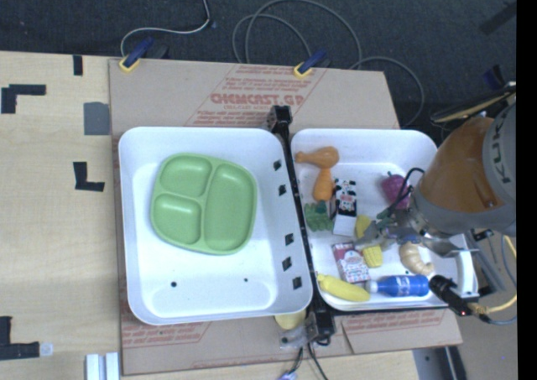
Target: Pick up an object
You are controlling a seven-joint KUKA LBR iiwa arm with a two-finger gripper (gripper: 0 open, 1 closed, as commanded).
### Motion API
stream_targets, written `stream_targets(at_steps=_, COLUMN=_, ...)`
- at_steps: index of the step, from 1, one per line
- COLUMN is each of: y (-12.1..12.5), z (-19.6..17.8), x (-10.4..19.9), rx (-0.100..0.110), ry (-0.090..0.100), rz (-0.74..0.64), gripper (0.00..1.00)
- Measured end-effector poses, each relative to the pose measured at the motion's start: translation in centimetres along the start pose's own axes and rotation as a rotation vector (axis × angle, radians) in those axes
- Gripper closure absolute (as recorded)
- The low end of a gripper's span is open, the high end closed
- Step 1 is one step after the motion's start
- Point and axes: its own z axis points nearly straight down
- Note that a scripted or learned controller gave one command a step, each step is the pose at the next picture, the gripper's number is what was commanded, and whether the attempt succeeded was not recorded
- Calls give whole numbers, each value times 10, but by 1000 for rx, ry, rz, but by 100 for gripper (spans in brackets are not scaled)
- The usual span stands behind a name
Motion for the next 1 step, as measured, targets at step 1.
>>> stream_targets(at_steps=1, y=53, z=-85, x=90, rx=4, ry=-1, rz=-9, gripper=100)
